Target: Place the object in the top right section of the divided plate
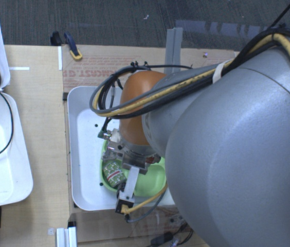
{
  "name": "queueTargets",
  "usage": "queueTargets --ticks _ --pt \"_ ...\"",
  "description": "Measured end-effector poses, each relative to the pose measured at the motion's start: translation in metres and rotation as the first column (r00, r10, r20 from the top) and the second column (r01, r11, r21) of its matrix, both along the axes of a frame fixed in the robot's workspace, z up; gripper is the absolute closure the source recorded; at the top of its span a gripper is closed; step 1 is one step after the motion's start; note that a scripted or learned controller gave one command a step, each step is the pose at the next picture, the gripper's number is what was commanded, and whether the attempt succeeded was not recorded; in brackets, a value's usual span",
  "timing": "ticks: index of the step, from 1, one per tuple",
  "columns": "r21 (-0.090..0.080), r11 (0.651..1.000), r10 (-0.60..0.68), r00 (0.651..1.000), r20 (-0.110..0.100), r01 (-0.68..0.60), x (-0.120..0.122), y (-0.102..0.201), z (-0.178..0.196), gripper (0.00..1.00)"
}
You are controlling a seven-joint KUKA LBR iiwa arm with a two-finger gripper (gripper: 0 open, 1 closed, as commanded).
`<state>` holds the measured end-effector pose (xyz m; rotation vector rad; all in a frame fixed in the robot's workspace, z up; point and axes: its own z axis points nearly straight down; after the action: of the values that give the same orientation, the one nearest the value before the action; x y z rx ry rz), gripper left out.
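Observation:
The green divided plate [152, 181] lies in the near part of the right white bin [80, 138], and the arm covers much of it. In the plate's left section, as seen here, lies a small object with red and pale marks [114, 174]. My gripper [120, 157] hangs straight over the plate, just above that object, under the orange wrist band [140, 104]. The wrist hides the rest of the plate and its dividers.
The left white bin [1, 153] has a black cable looping over it. A blue and yellow clamp [72, 46] sits at the bench's far edge. A grey post [173, 45] stands behind the right bin. The arm's grey body covers the right side.

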<state>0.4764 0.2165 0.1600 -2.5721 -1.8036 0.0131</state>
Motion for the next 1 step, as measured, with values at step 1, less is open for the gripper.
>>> queueTargets --ticks 1 --pt "0.0 1.0 0.0 1.0 0.0 0.0 0.0 0.0 0.0 0.0"
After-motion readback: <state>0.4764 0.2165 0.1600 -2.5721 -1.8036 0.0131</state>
